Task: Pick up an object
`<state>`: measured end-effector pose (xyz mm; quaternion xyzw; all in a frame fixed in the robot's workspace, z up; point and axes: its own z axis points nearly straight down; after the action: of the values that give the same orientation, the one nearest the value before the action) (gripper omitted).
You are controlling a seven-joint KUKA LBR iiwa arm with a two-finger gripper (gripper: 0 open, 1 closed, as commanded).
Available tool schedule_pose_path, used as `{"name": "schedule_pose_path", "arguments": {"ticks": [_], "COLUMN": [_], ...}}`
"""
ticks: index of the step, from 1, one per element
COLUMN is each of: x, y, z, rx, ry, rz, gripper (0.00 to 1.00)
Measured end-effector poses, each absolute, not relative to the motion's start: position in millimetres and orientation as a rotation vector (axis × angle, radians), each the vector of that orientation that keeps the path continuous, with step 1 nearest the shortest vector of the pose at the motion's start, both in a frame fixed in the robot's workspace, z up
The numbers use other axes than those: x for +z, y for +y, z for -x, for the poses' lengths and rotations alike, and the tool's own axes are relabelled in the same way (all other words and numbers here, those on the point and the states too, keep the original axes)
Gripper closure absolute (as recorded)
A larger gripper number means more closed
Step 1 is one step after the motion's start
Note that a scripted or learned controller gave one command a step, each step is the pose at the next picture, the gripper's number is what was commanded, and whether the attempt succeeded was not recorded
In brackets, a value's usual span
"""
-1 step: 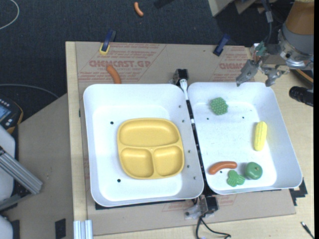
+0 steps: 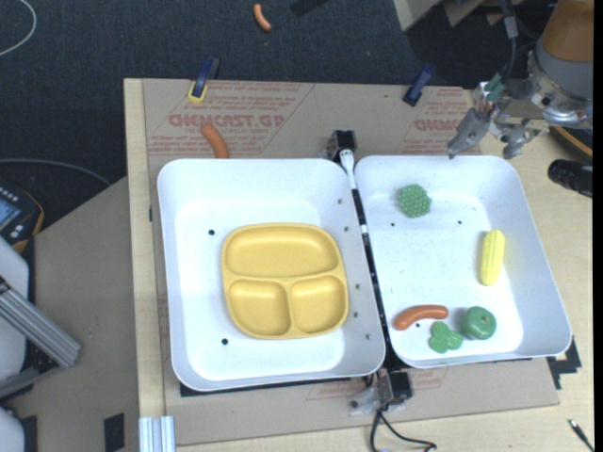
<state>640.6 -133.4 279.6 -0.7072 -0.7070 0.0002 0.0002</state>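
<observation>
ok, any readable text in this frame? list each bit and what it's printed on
"CHEMCAST GP" in red, on the brown protective sheet covering the board, behind the left bin.
The same red print repeats behind the right bin, near the pincer; there it is cut off and blurred, not fully readable.
Smaller red print lines around both marks: too small to read.
No text on the yellow tray or the toy foods.

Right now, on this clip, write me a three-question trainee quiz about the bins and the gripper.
1. True or false: the yellow tray lies in the left bin.
2. Which item lies nearest the gripper? A corn cob B bumpy green ball C sausage
3. Fill in: the gripper hangs over the right bin's ____ rim.

Key: 1 true; 2 B; 3 far.
</observation>
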Motion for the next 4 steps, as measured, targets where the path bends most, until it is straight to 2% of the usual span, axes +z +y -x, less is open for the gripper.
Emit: {"name": "schedule_pose_path", "arguments": {"ticks": [2,3,4], "x": [153.4,106.6,83.2], "y": [-126.2,-133.3,-132.4], "z": [-643.7,-644.7,-644.2], "rx": [0.007,0.006,0.004], "ry": [-2.217,-2.217,-2.219], "rz": [2.216,2.219,2.218], "gripper": [0.00,0.00,0.00]}}
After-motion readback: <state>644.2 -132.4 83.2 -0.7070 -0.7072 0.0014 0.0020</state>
